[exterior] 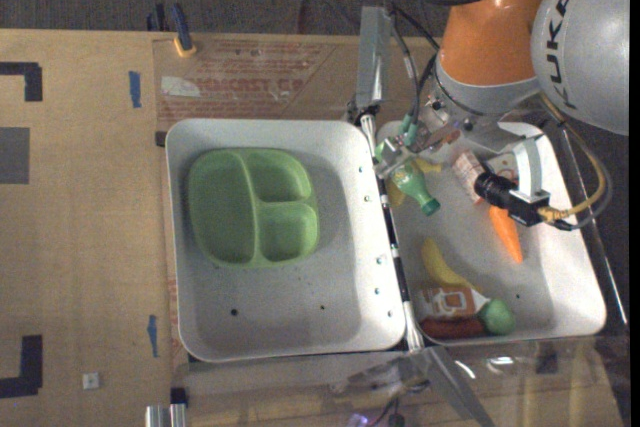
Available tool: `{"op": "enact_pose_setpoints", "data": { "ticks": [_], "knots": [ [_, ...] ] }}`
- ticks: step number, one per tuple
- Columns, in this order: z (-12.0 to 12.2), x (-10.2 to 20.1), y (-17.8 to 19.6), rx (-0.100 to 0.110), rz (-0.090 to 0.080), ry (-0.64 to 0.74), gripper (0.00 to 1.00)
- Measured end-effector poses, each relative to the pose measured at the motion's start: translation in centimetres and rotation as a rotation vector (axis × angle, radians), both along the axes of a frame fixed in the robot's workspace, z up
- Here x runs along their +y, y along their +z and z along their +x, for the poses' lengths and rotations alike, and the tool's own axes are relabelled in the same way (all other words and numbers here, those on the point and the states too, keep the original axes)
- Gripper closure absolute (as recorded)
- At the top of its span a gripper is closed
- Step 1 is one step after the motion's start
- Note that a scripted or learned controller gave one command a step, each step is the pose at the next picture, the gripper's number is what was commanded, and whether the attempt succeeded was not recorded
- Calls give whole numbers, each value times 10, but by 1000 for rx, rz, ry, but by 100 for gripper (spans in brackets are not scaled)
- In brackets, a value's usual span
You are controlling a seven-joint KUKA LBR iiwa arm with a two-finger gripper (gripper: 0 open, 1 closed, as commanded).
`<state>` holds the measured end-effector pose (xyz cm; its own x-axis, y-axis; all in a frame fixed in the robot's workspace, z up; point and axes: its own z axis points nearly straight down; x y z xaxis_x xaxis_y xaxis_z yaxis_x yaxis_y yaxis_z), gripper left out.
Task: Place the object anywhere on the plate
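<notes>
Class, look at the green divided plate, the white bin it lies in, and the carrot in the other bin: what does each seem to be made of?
Green plate: probably moulded plastic, matte, one even colour with soft rounded dividers. White bin: likely plastic or coated metal, smooth, with a faint sheen and rounded corners; hard to tell which. Carrot: apparently a plastic toy, uniform orange and smooth.

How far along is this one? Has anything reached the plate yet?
Nothing looks done: the green plate in the left bin has nothing on it. In hand: the pincer is low at the right bin's near-left corner, beside the green bottle; whether it grips anything can't be told. Picking and carrying across both remain. Banana, carrot and the other items remain in the right bin.
</notes>
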<state>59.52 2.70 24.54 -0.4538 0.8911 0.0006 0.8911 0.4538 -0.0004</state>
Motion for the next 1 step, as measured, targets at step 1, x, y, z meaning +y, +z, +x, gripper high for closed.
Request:
{"op": "enact_pose_setpoints", "data": {
  "ticks": [1],
  "knots": [
    [34,51,-60,-2,0,89,100]
  ]
}}
